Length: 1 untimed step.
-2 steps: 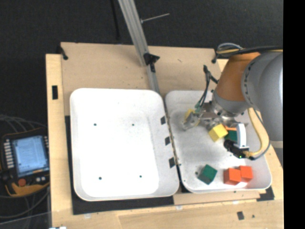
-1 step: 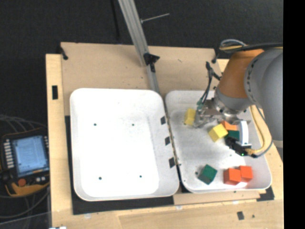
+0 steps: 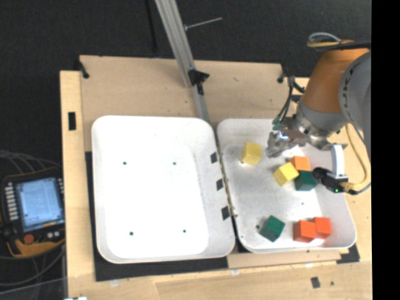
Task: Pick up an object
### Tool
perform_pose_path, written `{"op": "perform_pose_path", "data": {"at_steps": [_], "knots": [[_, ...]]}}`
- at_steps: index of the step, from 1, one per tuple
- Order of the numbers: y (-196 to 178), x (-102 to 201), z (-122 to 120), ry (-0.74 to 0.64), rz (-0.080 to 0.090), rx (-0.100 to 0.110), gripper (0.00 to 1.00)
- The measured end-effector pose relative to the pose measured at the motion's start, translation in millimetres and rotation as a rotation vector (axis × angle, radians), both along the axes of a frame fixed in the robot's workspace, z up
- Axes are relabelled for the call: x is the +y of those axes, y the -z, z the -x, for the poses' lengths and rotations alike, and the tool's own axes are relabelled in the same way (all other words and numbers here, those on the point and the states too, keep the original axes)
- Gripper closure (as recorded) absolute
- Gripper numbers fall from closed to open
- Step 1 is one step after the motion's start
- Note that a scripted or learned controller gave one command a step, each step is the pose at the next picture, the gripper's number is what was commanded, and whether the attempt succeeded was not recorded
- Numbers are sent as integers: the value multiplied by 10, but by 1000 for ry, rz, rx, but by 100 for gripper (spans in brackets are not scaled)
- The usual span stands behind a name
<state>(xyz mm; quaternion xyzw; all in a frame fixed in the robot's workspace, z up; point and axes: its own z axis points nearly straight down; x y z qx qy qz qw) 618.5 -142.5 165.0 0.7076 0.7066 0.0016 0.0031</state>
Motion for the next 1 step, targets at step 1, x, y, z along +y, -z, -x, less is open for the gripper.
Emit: {"op": "perform_pose_path", "data": {"at_steps": [1], "knots": [[-654, -8, -37, -4, 0, -2, 100]]}}
